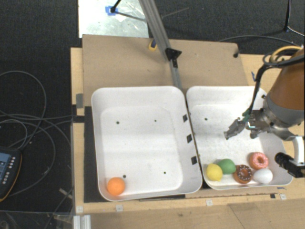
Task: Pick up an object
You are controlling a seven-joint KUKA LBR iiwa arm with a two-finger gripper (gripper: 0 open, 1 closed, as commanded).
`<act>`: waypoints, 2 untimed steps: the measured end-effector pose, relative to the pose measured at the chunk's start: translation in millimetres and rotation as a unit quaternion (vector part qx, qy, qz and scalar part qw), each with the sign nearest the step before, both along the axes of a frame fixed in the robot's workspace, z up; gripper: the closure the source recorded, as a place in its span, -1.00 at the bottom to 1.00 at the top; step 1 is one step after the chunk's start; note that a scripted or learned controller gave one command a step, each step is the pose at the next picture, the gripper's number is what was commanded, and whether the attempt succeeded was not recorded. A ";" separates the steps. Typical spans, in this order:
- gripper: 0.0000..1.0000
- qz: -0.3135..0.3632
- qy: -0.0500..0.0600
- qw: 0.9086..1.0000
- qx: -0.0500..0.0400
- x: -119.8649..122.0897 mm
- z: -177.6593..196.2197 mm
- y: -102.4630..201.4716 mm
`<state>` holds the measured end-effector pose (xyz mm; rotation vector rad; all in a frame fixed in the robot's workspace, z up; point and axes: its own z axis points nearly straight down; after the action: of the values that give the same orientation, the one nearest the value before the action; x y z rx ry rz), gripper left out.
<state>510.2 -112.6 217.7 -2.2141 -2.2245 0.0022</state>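
My gripper (244, 130) hangs over the middle of the right bin (209, 104), its two fingers spread apart with nothing between them. Along that bin's front edge lie a yellow lemon (214, 172), a green round fruit (227, 165), a chocolate donut (243, 174), a pink donut (259, 160) and a white egg-like ball (263, 176). The gripper stands above and behind these, apart from all of them. An orange ball (115, 186) rests in the front left corner of the left bin (138, 99).
A slanted metal pole (159, 27) crosses the back of the bench and ends near the gap between the bins. Black clips (188, 138) sit along the left bin's right rim. Cables and a handheld pendant (7, 168) lie on the floor at left.
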 end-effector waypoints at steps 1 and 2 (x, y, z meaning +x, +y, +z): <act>-1.00 -0.001 -0.002 1.000 0.000 0.9 2.0 -0.2; -1.00 -0.002 0.000 1.000 0.000 7.1 -42.2 3.0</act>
<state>517.2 -109.6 175.4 -2.2184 -2.2206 0.0020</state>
